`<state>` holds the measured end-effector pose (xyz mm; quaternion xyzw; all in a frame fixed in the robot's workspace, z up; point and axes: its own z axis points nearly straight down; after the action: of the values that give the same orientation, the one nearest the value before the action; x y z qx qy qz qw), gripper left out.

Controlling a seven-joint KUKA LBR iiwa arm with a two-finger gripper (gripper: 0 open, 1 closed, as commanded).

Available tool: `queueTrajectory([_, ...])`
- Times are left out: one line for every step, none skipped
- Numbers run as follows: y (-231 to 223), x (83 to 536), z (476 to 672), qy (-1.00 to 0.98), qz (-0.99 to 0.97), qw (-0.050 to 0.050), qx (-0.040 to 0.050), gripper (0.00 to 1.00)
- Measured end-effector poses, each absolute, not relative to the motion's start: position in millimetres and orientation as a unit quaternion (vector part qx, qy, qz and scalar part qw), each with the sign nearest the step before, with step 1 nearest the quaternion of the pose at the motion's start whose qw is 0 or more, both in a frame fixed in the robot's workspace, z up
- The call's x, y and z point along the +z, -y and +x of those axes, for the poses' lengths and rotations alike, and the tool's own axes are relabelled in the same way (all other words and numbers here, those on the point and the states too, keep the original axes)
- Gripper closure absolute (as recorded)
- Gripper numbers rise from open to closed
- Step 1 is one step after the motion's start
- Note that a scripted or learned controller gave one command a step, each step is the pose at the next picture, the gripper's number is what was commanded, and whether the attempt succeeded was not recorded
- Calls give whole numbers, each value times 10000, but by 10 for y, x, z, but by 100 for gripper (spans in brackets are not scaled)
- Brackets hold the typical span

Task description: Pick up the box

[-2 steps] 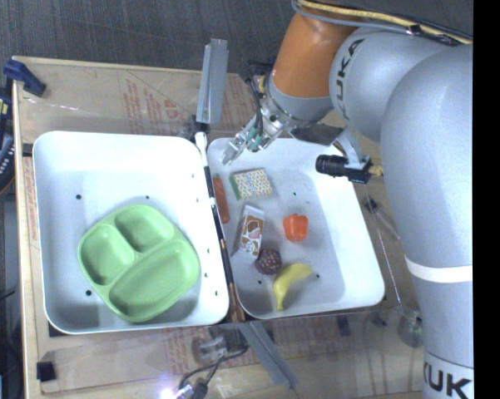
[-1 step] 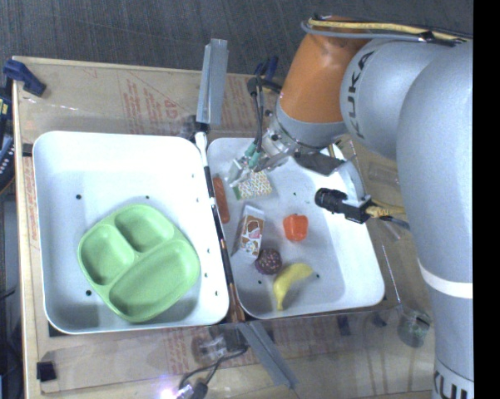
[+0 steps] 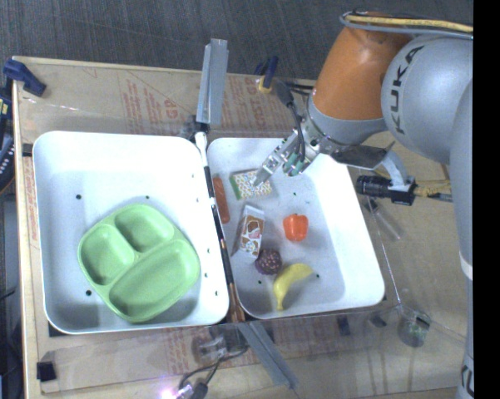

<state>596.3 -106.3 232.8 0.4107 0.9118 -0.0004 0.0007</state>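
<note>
While the arm [image 3: 416, 81] reached in from the right, the near end of the right bin [image 3: 362, 285] held a banana [image 3: 289, 283], with a dark round fruit [image 3: 269, 261] touching its upper end. Just beyond sat the box [image 3: 251, 230], upright-ish near the bin's left wall, with an orange pepper [image 3: 295, 227] to its right, apart. A sausage [image 3: 221, 199] lay along the left wall. Farther back, a speckled packet [image 3: 253, 184] sat right under the pincer [image 3: 276, 166]. Pincer was low over the packet; couldn't tell its opening. Left bin [image 3: 58, 160] held a green divided plate [image 3: 139, 261].
</note>
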Motion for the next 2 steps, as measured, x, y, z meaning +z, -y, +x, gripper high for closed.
queueTrajectory([1065,2328,5962,-9117,4109,7,-5,0])
queueTrajectory([1185,1402,6224,-8167,5771,-19,-8,0])
